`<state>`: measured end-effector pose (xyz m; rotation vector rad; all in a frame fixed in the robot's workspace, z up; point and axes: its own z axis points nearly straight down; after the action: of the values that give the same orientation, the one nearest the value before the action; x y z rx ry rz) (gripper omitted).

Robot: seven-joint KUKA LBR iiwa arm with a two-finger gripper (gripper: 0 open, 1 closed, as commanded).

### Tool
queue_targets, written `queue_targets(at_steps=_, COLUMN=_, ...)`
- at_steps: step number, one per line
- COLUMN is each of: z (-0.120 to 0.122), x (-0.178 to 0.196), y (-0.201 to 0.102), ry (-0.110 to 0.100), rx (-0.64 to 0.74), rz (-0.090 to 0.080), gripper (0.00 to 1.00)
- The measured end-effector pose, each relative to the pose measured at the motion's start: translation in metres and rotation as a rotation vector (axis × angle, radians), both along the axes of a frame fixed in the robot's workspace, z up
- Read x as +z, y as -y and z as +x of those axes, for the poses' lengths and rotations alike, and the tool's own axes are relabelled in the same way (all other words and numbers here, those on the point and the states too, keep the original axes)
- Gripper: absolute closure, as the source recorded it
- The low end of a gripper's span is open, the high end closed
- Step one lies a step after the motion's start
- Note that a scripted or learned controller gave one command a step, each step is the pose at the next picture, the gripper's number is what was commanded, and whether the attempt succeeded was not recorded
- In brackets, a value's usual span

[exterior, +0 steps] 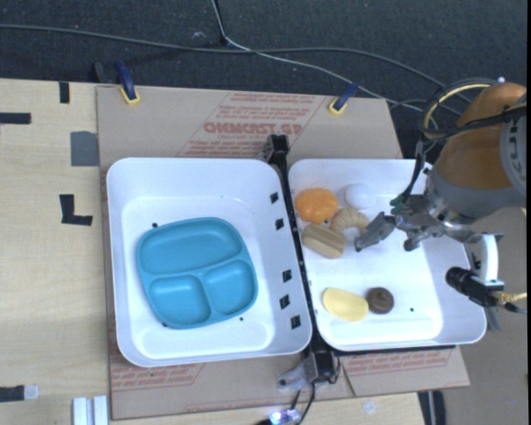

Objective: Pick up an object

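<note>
You've got the claw hovering over the right bin, fingers spread apart, nothing betw. them. Just left of it sit an orange piece, white egg and tan block. Cardboard under the bins reads "CHEMCAST GP".

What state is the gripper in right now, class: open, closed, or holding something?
Gripper: open, holding nothing, above the right bin beside the tan piece.
</note>
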<state>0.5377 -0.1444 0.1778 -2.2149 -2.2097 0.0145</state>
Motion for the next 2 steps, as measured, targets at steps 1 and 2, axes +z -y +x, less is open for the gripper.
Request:
queue_targets(at_steps=1, z=0.003, x=0.008, y=0.000, ry=0.014, rx=0.004, rz=-0.002, gripper=0.00)
queue_targets(at_steps=2, z=-0.002, x=-0.056, y=0.001, ry=0.009, rx=0.003, rz=-0.002, gripper=0.00)
